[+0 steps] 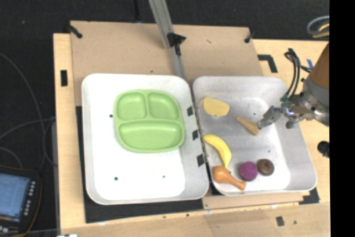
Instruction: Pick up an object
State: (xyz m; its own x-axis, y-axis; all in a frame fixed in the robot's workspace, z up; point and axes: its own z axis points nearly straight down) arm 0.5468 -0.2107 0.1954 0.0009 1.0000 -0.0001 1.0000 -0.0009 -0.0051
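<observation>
The right bin (288,147) holds several small items. A pale yellow wedge (215,107) lies near its back left, a tan stick-shaped piece (248,125) in the middle, and a yellow banana (218,148) along the left wall. An orange pear-shaped piece (227,176), a purple ball (248,170) and a brown ring (265,166) sit near the front. My gripper (268,117) reaches in from the right, its tip just right of the tan stick. I see nothing held between its fingers.
The left bin (100,136) holds a green divided plate (150,121). A metal pole (158,5) rises behind the bins. Cables (294,66) hang by the arm at the right. A dark screen (16,197) sits at the lower left, off the bench.
</observation>
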